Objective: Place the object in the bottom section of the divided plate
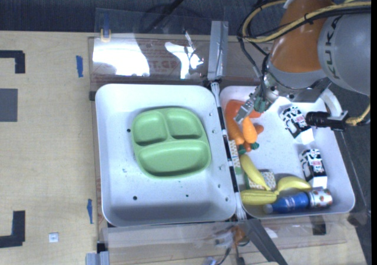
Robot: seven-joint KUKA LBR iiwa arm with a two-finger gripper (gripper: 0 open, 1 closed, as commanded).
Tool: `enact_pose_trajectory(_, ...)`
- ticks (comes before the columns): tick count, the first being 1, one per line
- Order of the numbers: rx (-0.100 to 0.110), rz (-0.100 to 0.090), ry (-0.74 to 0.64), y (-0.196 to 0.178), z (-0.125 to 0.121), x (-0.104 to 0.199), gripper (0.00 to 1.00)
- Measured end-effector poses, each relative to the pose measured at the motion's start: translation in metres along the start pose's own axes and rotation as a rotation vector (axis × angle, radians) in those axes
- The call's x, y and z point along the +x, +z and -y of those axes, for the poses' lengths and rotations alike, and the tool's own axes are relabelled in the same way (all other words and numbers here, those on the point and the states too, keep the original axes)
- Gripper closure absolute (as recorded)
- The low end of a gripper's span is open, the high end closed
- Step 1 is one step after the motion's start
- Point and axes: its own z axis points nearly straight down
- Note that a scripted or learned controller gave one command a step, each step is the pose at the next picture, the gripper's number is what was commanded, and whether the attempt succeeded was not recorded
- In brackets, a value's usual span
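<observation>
Across the bench, the left bin (pixel 112 158) is holding the green divided plate (pixel 171 141), its sections bare; the right bin (pixel 339 158) is holding the carrot (pixel 247 128), bananas (pixel 259 182) and a blue bottle (pixel 297 201). Reaching from the right, the arm (pixel 330 40) is hanging its gripper (pixel 248 109) over the carrot; whether its fingers are apart is impossible to tell.

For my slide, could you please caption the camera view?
Gripper poised over carrots in the right bin; green divided plate waits left.
</observation>
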Motion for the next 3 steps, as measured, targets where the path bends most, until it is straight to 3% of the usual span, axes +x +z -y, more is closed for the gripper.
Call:
enact_pose_trajectory(1,0.005,-0.003,0.607,0.001,-0.032,0.084,1.0)
enact_pose_trajectory(2,0.004,-0.001,0.785,-0.077,0.011,0.151,1.0)
enact_pose_trajectory(3,0.004,0.001,0.781,-0.086,0.01,0.152,1.0)
